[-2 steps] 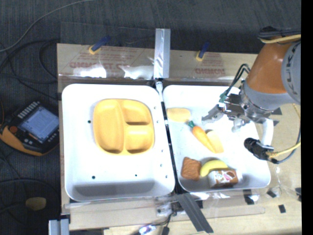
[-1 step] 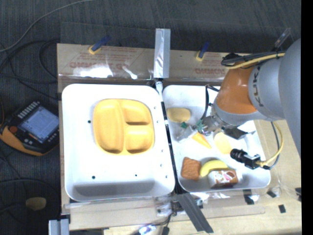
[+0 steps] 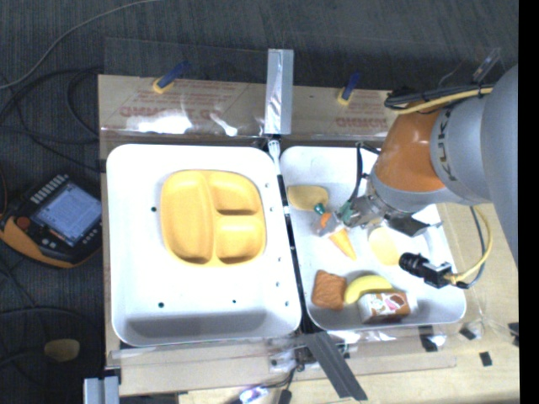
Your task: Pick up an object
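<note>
Camera view, looking down: two white bins side by side on the surface (image 3: 126,108), left bin (image 3: 135,310) and right bin (image 3: 450,310), with the right bin as landmark.

Left of it, in the left bin: one yellow divided tray (image 3: 212,215), three compartments.

Inside the right bin, six loose things counted: one pale yellow piece (image 3: 305,196) near the upper left corner; one small orange carrot (image 3: 322,220) just below that; one orange wedge (image 3: 341,242) near the middle; one pale yellow disc (image 3: 385,247) right of the wedge; one brown piece (image 3: 329,290) at the lower left; one banana (image 3: 369,286) beside it, touching one small printed carton (image 3: 386,306) along the lower wall.

Over the right bin's upper middle: one grey arm with orange band (image 3: 413,154), claw (image 3: 351,213) low between carrot and disc, just above the wedge. Cannot tell whether spread or pressed together; nothing seen pinched.

Far left of the bins, off the surface: one handheld pendant (image 3: 59,217) on the floor.
</note>
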Controlling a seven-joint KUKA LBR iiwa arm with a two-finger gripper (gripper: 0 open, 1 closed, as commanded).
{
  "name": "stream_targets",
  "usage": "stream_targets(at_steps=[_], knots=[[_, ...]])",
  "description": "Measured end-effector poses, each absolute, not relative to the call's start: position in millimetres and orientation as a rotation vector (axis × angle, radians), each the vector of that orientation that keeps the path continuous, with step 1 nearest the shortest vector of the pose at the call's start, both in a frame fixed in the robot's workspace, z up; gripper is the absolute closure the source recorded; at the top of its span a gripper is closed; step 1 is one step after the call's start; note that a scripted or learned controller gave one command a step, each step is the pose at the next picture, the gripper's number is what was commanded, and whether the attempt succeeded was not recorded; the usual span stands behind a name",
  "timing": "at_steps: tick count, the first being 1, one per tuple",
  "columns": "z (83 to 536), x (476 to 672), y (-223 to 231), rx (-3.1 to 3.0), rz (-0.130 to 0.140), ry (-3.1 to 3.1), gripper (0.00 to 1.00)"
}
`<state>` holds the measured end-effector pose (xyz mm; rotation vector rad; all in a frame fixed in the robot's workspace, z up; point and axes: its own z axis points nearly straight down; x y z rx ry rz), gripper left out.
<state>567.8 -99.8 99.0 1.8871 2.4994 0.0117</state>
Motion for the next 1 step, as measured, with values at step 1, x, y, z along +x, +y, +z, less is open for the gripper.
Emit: stream_targets(at_steps=[1], knots=[[210.7,582.9,-34.5,2.032,-0.003,2.397,1.00]])
